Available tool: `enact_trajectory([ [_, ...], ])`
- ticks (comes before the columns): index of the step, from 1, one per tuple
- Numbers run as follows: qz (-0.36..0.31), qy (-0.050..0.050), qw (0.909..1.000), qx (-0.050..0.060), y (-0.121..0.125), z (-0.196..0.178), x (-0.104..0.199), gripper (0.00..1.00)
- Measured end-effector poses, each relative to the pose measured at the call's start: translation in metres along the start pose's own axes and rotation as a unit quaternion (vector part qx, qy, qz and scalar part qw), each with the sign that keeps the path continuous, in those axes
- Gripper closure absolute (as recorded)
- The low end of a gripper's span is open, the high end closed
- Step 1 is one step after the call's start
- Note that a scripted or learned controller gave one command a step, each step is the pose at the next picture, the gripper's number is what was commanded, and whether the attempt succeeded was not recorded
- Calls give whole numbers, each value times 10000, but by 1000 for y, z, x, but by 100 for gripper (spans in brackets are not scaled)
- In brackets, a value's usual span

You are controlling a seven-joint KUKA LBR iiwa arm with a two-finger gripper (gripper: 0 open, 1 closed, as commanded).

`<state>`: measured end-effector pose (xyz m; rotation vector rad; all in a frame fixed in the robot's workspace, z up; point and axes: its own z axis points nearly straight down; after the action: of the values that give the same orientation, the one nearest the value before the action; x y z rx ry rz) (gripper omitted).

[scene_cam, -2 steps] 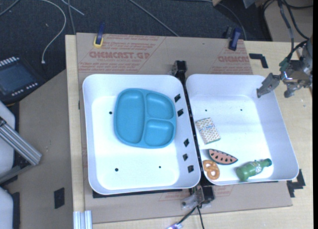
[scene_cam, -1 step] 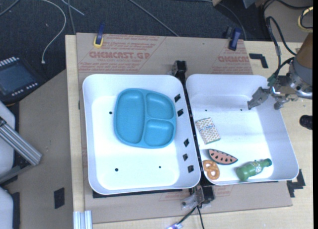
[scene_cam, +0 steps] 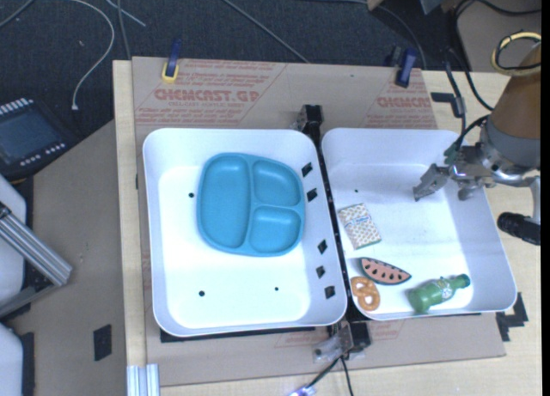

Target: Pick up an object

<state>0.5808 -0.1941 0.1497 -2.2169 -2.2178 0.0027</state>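
1. The tool [scene_cam: 447, 181] hung over the upper right part of the right bin [scene_cam: 395, 149]. Its two fingers were spread apart with nothing between them, so no grasp at this point.
2. No target was named, so you had four candidates, all in the lower half of that bin and well clear of the tool.
3. The checkered packet [scene_cam: 359, 225] lay flat near the bin's left wall. It looked light, thin and probably crinkly; you'd want to pinch across its short side, since a flat face gives little to bite.
4. The watermelon slice [scene_cam: 384, 271] lay flat just below the packet. It looked like a rigid toy, light, with a smooth skin. My guess: grip across the narrow width of the wedge.
5. The pretzel [scene_cam: 365, 293] sat near the bin's lower left corner, close to the wall. Small, flat, with holes; the wall could have blocked one finger.
6. The green bottle [scene_cam: 436, 292] lay on its side near the front rim. Rounded and glossy, so it could have rolled or slipped; take it across the body, not the neck.
7. The left bin [scene_cam: 168, 240] held a blue divided tray [scene_cam: 251, 204]: smooth hard plastic, likely too wide for the fingers.
8. Both bins were shallow white plastic on a cardboard-topped worktop [scene_cam: 258, 85].
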Motion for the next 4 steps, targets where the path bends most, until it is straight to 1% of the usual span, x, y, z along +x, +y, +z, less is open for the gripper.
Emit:
enact_trajectory([
  [1, 2, 2, 10000, 9, -2, 64, 1, 0],
  [2, 2, -10, 10000, -35, 0, 48, 0, 100],
  [3, -5, -25, 10000, -61, 12, -4, 1, 100],
  [4, -5, -26, 10000, -59, 16, -49, -1, 100],
])
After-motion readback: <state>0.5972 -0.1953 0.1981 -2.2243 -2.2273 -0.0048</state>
